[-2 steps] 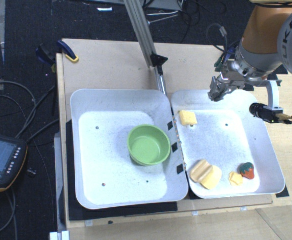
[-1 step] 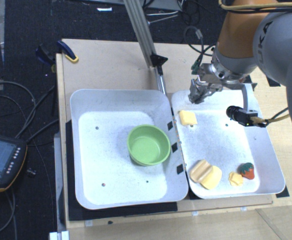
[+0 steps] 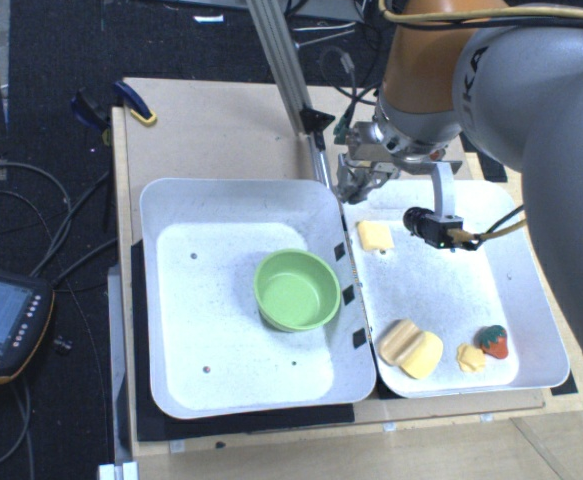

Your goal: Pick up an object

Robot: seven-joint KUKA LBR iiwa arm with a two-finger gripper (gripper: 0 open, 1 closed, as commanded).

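Claw [image 3: 354,183], grip state unclear, just above-left of yellow block [image 3: 374,236] in right bin [image 3: 531,298].

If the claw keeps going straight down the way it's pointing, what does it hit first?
Probably the top left corner of the right white bin, beside the small pale yellow block. The claw hangs over that corner, though depth is unclear.

Glossy green plastic bowl [image 3: 297,289]; speckled matt white bins [image 3: 181,278].
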